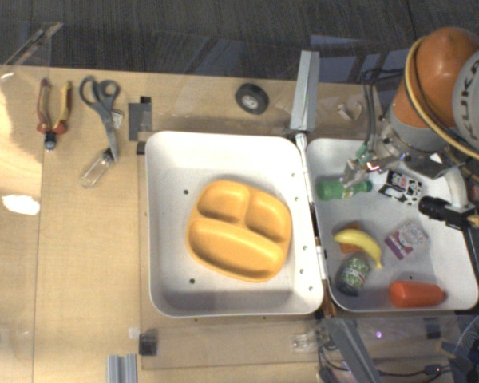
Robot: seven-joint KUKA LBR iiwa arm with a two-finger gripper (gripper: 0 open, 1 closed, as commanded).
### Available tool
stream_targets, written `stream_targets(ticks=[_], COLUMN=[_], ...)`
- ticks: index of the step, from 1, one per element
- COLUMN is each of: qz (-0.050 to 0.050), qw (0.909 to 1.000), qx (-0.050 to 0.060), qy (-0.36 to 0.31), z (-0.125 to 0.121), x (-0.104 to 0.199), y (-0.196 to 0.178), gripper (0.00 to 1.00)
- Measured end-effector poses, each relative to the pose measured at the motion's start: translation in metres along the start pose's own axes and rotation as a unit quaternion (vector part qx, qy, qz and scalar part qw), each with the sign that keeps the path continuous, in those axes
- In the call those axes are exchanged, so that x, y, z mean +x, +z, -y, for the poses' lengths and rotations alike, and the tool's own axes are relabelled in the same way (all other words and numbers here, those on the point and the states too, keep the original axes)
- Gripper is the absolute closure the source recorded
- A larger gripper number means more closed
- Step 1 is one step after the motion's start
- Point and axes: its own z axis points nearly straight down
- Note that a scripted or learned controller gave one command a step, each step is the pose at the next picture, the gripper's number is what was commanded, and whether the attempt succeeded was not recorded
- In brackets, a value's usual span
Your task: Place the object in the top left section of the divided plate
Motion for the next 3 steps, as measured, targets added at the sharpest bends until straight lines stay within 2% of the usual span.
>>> stream_targets(ticks=[1, 2, 3], qz=[0.001, 0.001, 0.0], qw=[0.9999, 0.9988, 0.9976], qx=[-0.001, -0.001, 0.0], qy=[-0.014, -0.049, -0.069], z=[-0.028, -0.037, 0.03], x=[-0.052, -0.087, -0.057], y=[-0.017, -0.062, 0.027], gripper=[1.0, 1.0, 1.0])
